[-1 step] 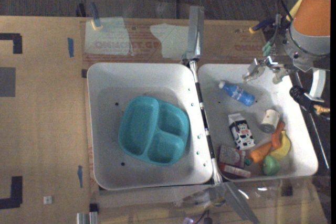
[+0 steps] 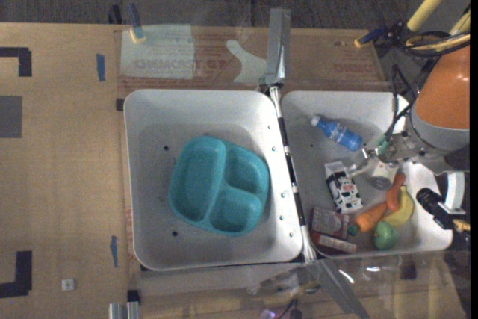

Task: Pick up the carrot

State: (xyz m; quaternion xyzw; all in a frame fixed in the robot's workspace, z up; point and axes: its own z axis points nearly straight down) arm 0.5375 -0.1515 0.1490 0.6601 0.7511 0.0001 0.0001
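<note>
A tan tabletop (image 2: 67,160) marked with black and blue tape carries two shallow white bins side by side, with dark carpet beyond its far edge. The left bin (image 2: 149,123) holds a teal divided plate (image 2: 219,185). In the right bin (image 2: 306,123), near its front right corner, lies the carrot (image 2: 378,210), its long axis slanting from the front left up toward the far right, the narrow end pointing at the far right. A banana (image 2: 402,210) touches its right side; a green fruit (image 2: 385,235) sits just in front. A blue bottle (image 2: 337,132) lies toward the far edge. The gripper (image 2: 382,158) hangs just beyond the carrot's narrow end; whether its fingers are spread or closed cannot be told.
</note>
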